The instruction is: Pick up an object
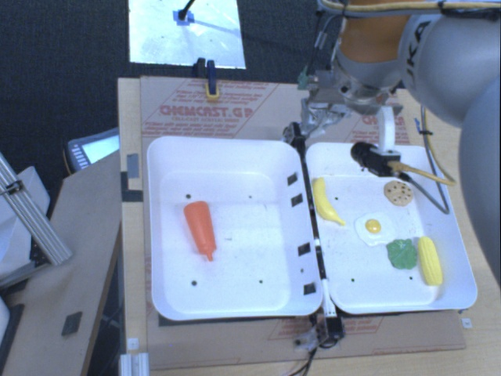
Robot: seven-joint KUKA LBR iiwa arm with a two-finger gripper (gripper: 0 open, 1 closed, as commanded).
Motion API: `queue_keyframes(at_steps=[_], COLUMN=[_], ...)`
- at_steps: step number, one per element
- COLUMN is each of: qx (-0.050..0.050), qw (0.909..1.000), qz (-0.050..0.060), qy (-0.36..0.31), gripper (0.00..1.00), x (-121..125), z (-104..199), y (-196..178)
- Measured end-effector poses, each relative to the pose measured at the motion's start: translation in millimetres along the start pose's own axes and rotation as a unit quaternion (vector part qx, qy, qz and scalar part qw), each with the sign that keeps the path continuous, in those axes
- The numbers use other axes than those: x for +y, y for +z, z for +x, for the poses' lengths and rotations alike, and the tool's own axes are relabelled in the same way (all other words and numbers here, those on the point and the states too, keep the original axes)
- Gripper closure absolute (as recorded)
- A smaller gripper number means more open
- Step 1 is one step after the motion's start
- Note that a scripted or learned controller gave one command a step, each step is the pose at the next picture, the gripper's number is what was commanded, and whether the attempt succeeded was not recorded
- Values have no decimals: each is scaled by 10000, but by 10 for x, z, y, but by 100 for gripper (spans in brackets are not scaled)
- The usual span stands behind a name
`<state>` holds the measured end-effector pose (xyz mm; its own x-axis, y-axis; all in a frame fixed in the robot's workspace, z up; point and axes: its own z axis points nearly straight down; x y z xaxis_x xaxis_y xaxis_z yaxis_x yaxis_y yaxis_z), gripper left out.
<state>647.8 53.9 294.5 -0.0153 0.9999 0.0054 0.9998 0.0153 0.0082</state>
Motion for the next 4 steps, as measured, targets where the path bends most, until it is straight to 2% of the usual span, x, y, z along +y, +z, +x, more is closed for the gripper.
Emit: queue_keyframes(at_steps=[1, 2, 3, 4], qx=[-18, -26, -33, -16], qw=[10000, 10000, 10000, 10000], qz=[67, 37, 40, 16], qy=[35, 58, 46, 40], gripper=[100, 0, 0, 0], x=[-652, -623, 94, 224], z=[344, 316, 433, 784], y=[292, 275, 814, 524])
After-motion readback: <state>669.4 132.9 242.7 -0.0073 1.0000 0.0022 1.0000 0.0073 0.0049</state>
